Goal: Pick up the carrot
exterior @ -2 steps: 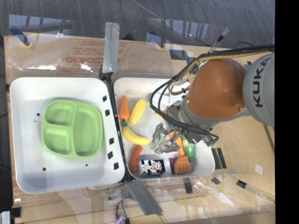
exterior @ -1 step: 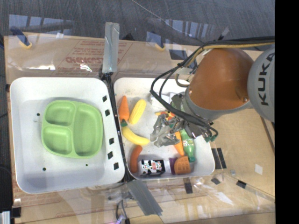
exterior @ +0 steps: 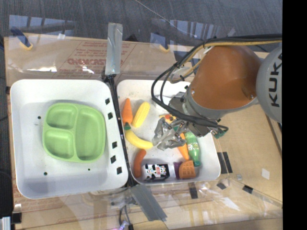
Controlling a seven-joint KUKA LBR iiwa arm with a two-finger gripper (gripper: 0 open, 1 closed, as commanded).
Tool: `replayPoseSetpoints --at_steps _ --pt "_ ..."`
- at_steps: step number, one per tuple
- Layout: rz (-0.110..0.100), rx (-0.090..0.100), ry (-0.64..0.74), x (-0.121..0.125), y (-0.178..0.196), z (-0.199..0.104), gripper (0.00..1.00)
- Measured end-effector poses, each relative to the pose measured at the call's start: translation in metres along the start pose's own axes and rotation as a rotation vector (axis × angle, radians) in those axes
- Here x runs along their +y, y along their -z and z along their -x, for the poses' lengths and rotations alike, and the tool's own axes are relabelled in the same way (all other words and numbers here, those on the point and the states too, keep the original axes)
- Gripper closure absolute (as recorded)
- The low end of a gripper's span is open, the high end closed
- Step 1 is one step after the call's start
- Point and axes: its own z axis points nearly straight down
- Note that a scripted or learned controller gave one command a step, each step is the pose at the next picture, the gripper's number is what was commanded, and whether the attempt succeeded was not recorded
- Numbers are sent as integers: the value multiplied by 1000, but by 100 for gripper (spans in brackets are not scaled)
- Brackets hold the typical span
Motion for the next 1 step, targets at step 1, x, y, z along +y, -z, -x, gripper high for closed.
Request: replayPoseSetpoints --at_steps 1 --pt "1 1 199 -96 -2 -29 100"
